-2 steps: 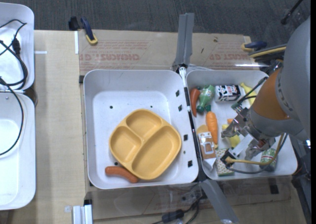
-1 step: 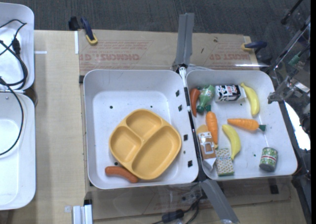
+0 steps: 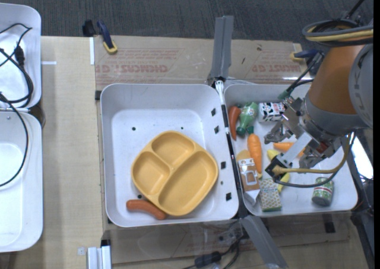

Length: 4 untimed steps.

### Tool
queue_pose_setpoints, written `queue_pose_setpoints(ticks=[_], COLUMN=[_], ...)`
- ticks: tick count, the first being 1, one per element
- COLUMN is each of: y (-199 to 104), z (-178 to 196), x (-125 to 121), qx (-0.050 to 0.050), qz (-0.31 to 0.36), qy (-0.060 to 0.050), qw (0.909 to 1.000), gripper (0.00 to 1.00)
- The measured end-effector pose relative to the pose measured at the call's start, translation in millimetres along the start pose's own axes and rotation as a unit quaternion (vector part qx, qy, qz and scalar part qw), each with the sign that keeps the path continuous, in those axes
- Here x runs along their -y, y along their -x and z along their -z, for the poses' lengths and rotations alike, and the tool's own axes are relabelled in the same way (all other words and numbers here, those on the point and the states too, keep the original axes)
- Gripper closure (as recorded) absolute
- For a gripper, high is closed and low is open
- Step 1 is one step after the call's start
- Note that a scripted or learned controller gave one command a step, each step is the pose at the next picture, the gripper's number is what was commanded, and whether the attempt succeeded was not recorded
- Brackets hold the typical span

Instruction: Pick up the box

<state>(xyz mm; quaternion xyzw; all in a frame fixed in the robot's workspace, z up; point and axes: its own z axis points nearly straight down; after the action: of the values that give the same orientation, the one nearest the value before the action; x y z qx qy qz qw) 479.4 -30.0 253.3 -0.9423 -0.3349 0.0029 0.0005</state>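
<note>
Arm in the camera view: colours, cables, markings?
The arm has a rounded grey body with a broad orange band above the wrist. Black and yellow cables loop over its top. The gripper is silvery grey metal. No markings are legible.

The yellow plate (image 3: 174,171) looks smooth plastic, the left bin (image 3: 148,110) glossy plastic, the brown sheet (image 3: 154,60) matt cardboard.

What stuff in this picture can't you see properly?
- yellow thing in the right bin: in the camera view the arm covers most of it, so I can't tell what it is.
- cow-patterned box: its right end runs behind the arm.
- can: its label is too small to read.
- sausage: one end is tucked under the yellow plate.
</note>
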Motion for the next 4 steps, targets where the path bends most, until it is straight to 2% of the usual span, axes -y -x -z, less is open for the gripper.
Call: queue_pose_setpoints(ticks=[1,2,3,4], y=[64,28,49,75], z=[14,-63,-135,-18], x=[-75,-31,-56,-118], qx=[0.000,0.000,0.000,0.000], qz=[0.007,-0.163,-0.231,-0.212], qy=[0.000,-0.001,-0.001,0.000], qw=[1.0000,0.9866,0.9729,0.9772], gripper=[0.00,0.00,0.00,0.00])
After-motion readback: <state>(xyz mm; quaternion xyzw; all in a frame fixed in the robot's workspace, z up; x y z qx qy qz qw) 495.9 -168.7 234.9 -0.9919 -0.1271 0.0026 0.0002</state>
